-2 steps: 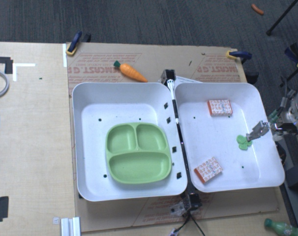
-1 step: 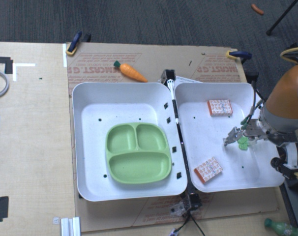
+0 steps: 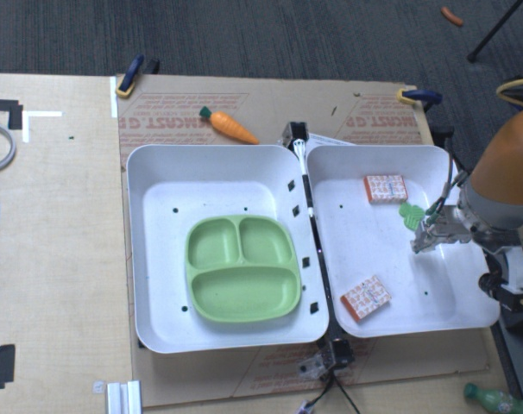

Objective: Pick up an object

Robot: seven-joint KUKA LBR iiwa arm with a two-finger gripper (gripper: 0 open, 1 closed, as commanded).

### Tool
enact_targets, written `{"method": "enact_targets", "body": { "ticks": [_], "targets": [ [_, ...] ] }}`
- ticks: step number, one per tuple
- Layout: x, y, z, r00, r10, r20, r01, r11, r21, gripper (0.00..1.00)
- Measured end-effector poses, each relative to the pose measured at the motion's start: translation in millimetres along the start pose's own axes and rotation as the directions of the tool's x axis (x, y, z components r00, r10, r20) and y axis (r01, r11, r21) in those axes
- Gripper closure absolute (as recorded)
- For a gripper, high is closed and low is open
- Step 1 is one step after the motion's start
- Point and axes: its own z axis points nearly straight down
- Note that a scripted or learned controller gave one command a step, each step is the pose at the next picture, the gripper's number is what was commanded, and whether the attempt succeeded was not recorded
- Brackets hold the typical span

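Observation:
In the right bin (image 3: 378,313), a small green object (image 3: 411,215) lies near the right wall. My gripper (image 3: 425,236) reaches in from the right and sits low, just below and right of that green object, close to it or touching it. Two orange-and-white patterned blocks are in the same bin: one (image 3: 385,188) at the back, one (image 3: 365,297) near the front edge. Nothing is visibly lifted.
The left bin (image 3: 149,231) holds a green divided plate (image 3: 242,268). A toy carrot (image 3: 229,126) lies on the cardboard behind the bins. Clamps sit between the bins at the back (image 3: 295,133) and at the front (image 3: 330,356).

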Motion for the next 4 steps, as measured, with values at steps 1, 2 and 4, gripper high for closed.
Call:
{"method": "enact_targets", "body": {
  "ticks": [1, 2, 4],
  "targets": [
    [0.0, 0.0, 0.0, 1.000, 0.000, 0.000, 0.000, 1.000, 0.000, 0.00],
    [38.7, 74.7, 10.6, 0.994, 0.106, -0.001, -0.106, 0.994, 0.003, 0.00],
    [38.5, 75.1, 0.7, 0.995, 0.104, 0.001, -0.104, 0.995, 0.002, 0.00]
  ]
}}
